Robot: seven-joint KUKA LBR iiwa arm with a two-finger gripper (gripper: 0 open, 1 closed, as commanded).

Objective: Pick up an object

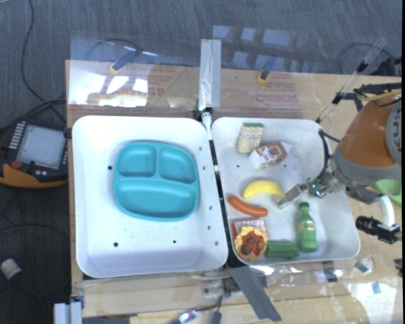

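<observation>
Hand (293, 195), its opening not discernible and nothing seen held, is poised in the right bin (337, 181) just beside the banana (263, 190), judged light, stiff, slippery, best gripped across its middle.

Claw (291, 196) in right bin (337, 181), near centre. Banana (263, 190) just left of claw; sausage (248, 206) beyond, lower left. Bottle (306, 227) just below claw, cucumber (282, 250) at bottle's foot, pizza slice (250, 241) left of cucumber. Carton (268, 155) and box (250, 138) above-left. Divided tray (156, 180) far left, in left bin (94, 248).
</observation>
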